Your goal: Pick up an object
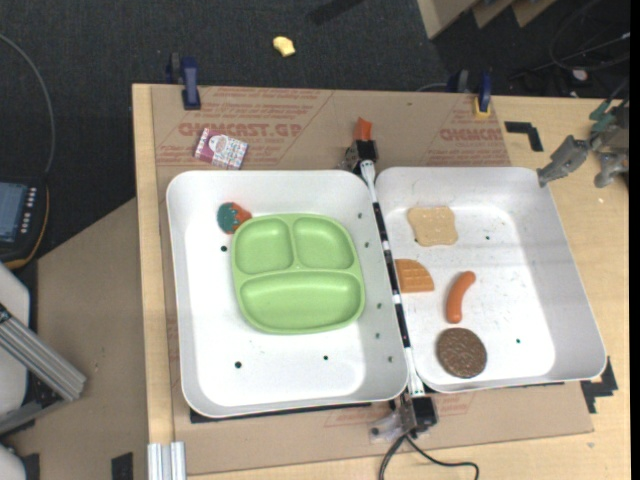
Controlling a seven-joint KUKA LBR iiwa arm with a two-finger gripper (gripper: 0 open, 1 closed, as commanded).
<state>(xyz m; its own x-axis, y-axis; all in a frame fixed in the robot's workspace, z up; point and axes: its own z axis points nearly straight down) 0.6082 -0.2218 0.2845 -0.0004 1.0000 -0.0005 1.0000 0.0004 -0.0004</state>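
Observation:
The right bin [560, 268] holds a pale bread slice [434, 225], an orange cracker-like piece [414, 275], a reddish sausage [459, 296] and a round brown patty [461, 352]. A small red and green item [233, 216] lies in the left bin [200, 298], just off the upper left corner of a green divided plate [296, 272]. My gripper [573, 176] hangs at the far right, over the bench beyond the right bin's upper right corner. It is open, with nothing between its fingers, and is well away from every object.
A small printed packet [220, 147] lies on the cardboard behind the left bin. Blue clamps [187, 80] [483, 92] hold the board's back edge, and an orange-tipped clip [363, 140] sits where the bins meet. A yellow scrap [285, 45] lies on the dark floor.

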